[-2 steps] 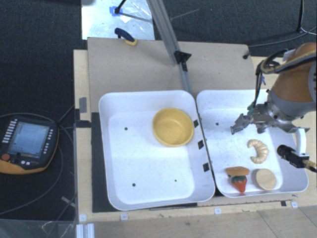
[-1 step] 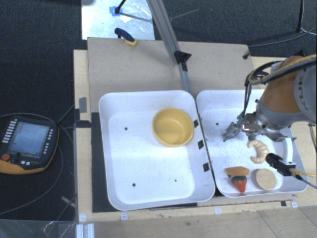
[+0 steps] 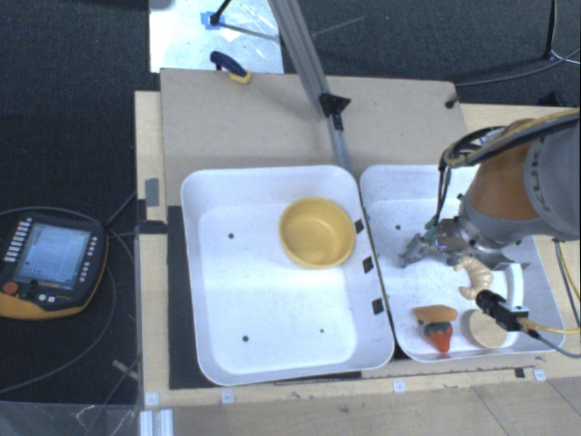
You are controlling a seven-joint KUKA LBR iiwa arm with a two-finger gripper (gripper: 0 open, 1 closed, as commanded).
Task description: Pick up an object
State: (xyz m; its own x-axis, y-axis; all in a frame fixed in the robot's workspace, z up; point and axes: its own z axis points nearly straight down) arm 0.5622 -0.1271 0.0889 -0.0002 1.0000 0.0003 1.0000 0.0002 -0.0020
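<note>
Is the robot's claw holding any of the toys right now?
No toy shows between the fingers of the gripper. It hangs over bare floor of the right bin, apart from the red toy and the yellow bowl.

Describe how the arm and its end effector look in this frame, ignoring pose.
The grey rounded KUKA arm carries a broad orange band above the wrist. Black and yellow cables arc over its top, and another yellow cable trails near a black plug. The small grey metallic end effector has slim fingers.

A yellow bowl (image 3: 317, 232) sits upright in the left bin's far right part.
</note>
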